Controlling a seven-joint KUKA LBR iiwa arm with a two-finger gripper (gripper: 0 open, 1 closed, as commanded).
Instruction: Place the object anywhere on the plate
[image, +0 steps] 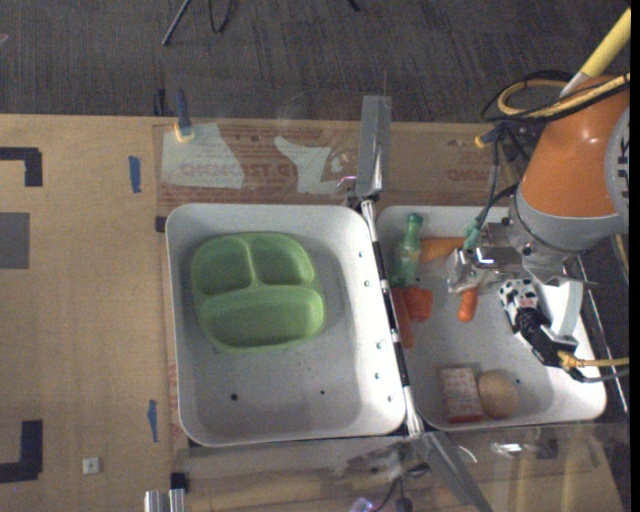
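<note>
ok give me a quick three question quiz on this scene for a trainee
1. True or false: the green plate lies in the left bin.
2. Which item stands against the right bin's left wall, at the far end?
A. green bottle
B. blue cup
C. yellow sponge
3. Fill in: the plate has ___ compartments.

Key
1. True; it sits toward the far half of that bin.
2. A. The bottle stands by the divider, with orange pieces next to it.
3. Three: two small ones at the far side and one long one at the near side.
</note>
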